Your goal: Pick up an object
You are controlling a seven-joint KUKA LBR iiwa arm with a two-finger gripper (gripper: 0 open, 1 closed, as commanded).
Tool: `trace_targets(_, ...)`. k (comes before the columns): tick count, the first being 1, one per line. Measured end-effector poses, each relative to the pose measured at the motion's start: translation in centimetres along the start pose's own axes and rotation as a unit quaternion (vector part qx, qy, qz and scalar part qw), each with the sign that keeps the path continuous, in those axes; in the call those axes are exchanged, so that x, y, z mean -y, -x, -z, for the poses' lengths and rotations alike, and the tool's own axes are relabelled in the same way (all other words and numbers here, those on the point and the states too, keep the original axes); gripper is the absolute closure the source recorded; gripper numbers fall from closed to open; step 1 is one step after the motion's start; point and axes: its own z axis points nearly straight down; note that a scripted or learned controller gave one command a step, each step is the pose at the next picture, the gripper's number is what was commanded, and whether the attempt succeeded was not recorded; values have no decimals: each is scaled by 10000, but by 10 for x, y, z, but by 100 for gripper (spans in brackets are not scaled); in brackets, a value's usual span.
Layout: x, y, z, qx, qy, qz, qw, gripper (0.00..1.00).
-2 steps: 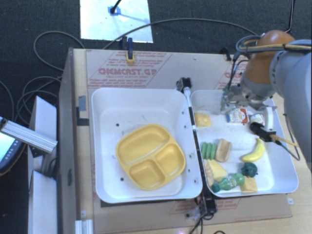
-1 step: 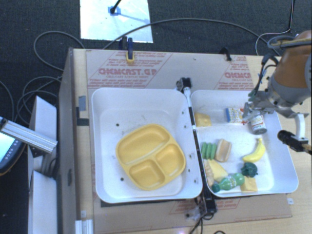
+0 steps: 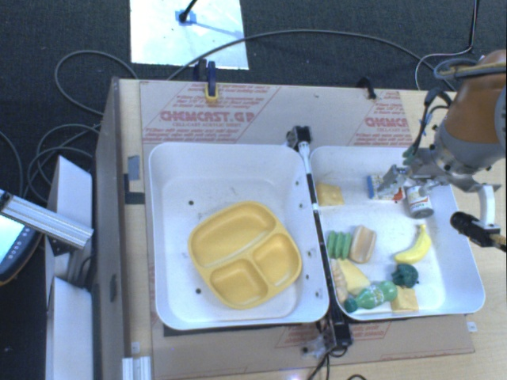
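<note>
My gripper [image 3: 394, 184] hangs low over the far part of the right bin [image 3: 467, 271], reaching in from the right. A small blue object [image 3: 370, 185] lies just left of it, and a small can [image 3: 419, 203] with a red label sits just right of it. A banana [image 3: 416, 245] lies nearer the front. Nothing visibly sits between the fingers.
The right bin also holds a yellow block [image 3: 329, 194], a green ridged piece [image 3: 339, 244], a bread slice [image 3: 364, 244], a cheese wedge [image 3: 353, 277], a green bottle [image 3: 372, 295] and a dark green broccoli [image 3: 405, 275]. A yellow divided plate [image 3: 244, 253] lies in the left bin [image 3: 178, 180].
</note>
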Motion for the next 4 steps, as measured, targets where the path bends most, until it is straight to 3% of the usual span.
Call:
trace_targets(1, 27, 22, -57, -2, -12, -6, 10000, 0)
trace_targets(2, -74, -15, -80, 9, 58, 19, 10000, 0)
trace_targets(3, 38, 2, -59, 4, -1, -5, 10000, 0)
trace_targets(4, 107, 27, -81, 8, 63, -4, 10000, 0)
